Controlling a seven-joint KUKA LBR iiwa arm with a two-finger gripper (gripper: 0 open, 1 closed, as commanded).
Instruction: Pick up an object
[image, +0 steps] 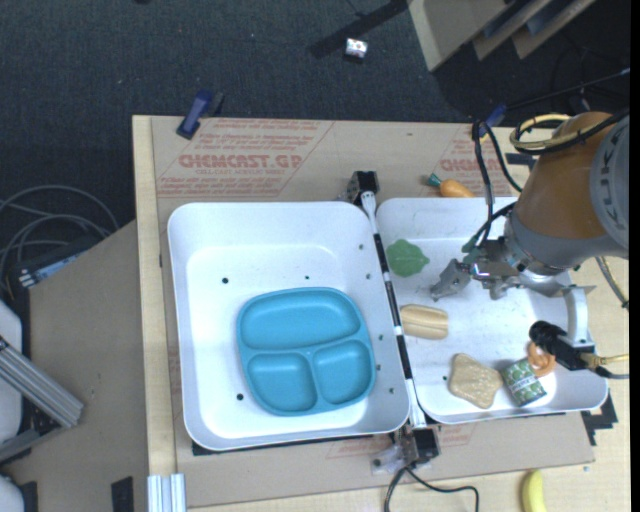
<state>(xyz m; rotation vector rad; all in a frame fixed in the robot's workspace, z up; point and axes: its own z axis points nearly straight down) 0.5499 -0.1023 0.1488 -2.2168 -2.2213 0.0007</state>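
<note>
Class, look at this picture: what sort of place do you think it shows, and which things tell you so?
Probably a robotics lab or test bench. A grey arm with an orange band reaches over two white bins on a board bench, loose cables lie on the dark floor, and toy-like food, like the bread roll, serves as practice objects.

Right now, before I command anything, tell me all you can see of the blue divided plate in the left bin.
The blue divided plate is a light blue, plastic-looking tray with rounded corners and three compartments: one long section at the back and two smaller ones at the front. It lies flat and right side up on the floor of the left bin, slightly turned, towards the front. Its compartments hold nothing.
</note>
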